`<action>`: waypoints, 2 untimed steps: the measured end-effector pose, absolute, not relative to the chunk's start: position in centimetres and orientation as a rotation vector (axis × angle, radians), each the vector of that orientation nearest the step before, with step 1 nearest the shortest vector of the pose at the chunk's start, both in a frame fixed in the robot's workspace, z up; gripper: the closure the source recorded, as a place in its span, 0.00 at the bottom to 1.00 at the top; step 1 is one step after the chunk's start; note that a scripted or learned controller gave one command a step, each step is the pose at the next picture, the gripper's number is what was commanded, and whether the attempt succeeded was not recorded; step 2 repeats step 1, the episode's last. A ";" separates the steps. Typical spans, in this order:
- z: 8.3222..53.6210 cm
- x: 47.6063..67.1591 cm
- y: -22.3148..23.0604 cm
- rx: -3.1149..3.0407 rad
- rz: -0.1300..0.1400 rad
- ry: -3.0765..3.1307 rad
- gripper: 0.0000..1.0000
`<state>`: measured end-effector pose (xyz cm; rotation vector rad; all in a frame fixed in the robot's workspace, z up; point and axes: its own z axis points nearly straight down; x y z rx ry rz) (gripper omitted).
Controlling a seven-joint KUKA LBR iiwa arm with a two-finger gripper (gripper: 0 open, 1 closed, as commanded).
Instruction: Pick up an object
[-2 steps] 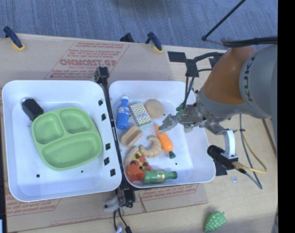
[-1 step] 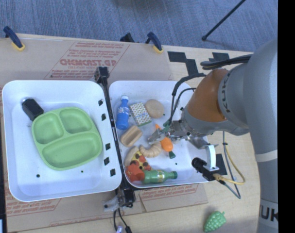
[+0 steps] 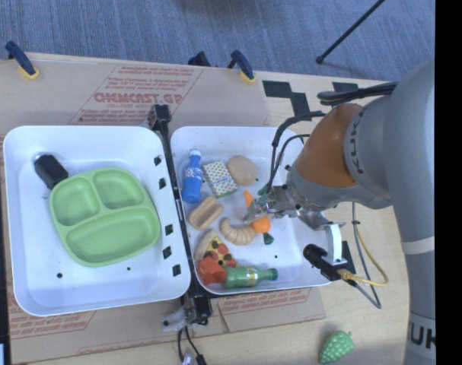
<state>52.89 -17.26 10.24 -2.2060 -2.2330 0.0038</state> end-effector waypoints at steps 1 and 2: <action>20.5 56.6 -15.0 -2.213 0.001 -2.227 1.00; 20.5 56.6 -15.0 -2.213 0.001 -2.227 1.00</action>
